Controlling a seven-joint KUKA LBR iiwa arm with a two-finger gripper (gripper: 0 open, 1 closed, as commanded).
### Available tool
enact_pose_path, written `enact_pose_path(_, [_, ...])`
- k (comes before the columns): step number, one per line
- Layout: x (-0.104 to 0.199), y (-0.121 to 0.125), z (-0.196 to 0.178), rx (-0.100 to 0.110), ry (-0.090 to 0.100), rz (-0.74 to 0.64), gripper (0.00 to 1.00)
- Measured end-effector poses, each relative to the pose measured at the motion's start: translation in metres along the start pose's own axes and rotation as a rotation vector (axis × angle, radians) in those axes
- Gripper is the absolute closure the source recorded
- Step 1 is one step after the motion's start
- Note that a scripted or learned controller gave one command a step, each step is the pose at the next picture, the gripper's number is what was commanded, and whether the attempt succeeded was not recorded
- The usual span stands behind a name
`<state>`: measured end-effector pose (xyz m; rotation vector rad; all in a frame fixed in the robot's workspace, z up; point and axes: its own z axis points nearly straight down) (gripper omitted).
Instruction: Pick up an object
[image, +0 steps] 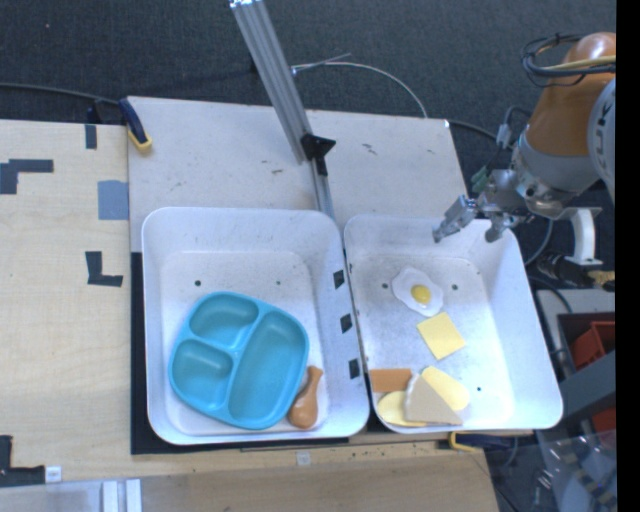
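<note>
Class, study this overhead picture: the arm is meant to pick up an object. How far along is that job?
Nothing looks done yet: the fried egg, yellow cheese square and the pile at the near edge all lie on the right bin floor, and the blue plate and drumstick lie in the left bin. In hand: the pincer hangs open above the right bin's far edge, holding nothing. Left: descend, grasp, lift.

Fried egg (419, 292) lies flat in right bin (520, 330)

no readable text, labels, brands or numbers on any surface
</note>
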<state>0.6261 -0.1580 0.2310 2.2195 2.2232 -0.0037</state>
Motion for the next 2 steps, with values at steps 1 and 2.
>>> enact_pose_path(1, [0.017,-0.019,0.045,0.005,0.002,0.001,0.00])
enact_pose_path(2, [-0.033,-0.001,-0.112,-0.010,-0.002,0.001,0.00])
